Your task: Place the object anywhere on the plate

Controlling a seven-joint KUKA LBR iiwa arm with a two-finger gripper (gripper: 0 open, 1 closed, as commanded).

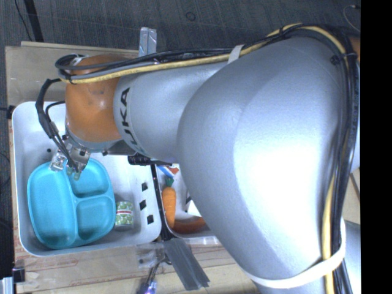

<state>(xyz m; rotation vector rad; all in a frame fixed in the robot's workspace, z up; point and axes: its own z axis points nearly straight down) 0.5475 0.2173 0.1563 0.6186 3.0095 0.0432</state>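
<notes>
A wooden bench [37, 54] is seen bearing two shallow white bins side by side, the left bin [21, 164] touching the right bin [164, 222], which is largely covered.

The pincer [75, 164] hangs over the blue plate's [55, 216] upper rim; a small jar [124, 214] lies beside it.

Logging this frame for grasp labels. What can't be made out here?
- Tool, camera view: over the blue plate's upper edge; too small and wrist-shadowed to tell if it carries anything.
- Right bin: mostly hidden by the arm; a carrot shows.
- Small green item beside the plate: too small to identify.
</notes>
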